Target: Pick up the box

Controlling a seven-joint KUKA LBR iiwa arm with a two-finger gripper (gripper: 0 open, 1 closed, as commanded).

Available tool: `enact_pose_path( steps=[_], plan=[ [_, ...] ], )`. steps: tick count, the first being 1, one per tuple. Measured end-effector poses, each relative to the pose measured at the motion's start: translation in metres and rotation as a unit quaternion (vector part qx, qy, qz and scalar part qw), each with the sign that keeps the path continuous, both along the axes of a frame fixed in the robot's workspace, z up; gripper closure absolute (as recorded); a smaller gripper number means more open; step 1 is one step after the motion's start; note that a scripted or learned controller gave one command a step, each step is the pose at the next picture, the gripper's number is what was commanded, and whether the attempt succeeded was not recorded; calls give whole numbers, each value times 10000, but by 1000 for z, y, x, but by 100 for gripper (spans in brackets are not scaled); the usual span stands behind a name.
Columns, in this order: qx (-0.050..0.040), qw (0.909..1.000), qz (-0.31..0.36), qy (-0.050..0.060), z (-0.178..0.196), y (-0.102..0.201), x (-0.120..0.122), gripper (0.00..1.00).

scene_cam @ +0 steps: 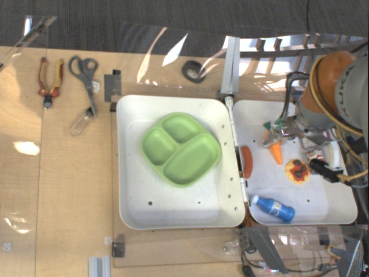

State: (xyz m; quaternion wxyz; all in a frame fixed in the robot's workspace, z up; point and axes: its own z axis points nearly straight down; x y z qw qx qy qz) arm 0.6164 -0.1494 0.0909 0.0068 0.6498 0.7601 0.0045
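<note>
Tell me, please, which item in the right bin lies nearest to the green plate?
The red-orange sausage-shaped piece, lying along the right bin's left wall, beside the divider. The carrot, pizza slice and blue bottle lie farther right.

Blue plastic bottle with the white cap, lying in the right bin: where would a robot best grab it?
Probably mid-body on the blue plastic bottle, coming straight down and closing across its narrow width. It lies on its side, lengthwise roughly left to right, nothing touching it. The white bin's front wall is close, so a sideways approach looks awkward.
</note>
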Motion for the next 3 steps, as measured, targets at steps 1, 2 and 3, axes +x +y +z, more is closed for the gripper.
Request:
enact_pose_path(
  steps=[1, 2, 3],
  plan=[
    [2, 10000, -3, 29, -3, 0, -2, 0],
    [-1, 9997, -247, 38, 117, -56, 18, 0],
    [-1, 10000, -82, 46, -4, -55, 46, 0]
  ],
)
